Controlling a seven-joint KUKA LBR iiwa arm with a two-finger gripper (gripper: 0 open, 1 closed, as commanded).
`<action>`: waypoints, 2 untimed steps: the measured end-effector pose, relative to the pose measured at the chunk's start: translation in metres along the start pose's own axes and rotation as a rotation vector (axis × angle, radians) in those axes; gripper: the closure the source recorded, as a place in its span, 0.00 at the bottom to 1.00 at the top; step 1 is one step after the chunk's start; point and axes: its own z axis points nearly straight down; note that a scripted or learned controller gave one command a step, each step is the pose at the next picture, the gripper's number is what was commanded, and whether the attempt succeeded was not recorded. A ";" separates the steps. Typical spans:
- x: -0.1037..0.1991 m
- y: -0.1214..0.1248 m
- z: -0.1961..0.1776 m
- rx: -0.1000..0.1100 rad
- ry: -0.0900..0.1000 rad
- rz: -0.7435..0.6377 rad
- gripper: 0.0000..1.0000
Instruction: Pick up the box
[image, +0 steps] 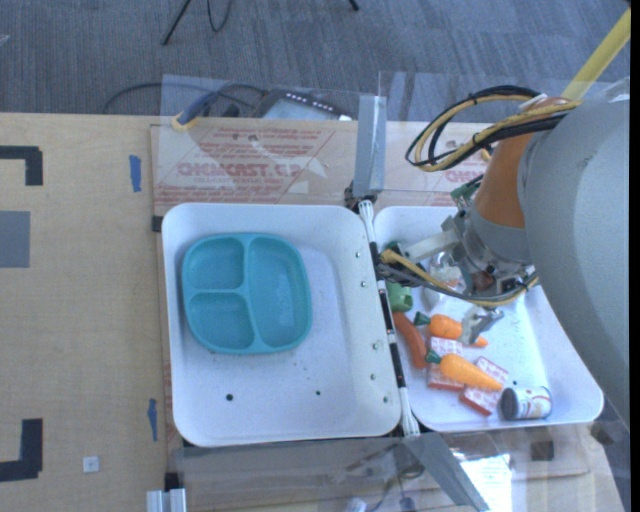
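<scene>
The box (446, 373) lies just below the claw (478, 325).

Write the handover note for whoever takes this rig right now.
Tool: low in the right bin, above the toys; whether it grips anything cannot be told.
Things: the small orange-and-white box lies in the right bin among the carrots, next to a can. The left bin bears a teal divided plate.
Done: the arm has reached the right bin.
Left: grasp the box and lift it.
</scene>
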 end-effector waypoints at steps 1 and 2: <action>0.052 -0.063 -0.063 -0.001 0.003 -0.023 0.00; -0.010 -0.098 0.001 0.000 -0.002 -0.038 0.00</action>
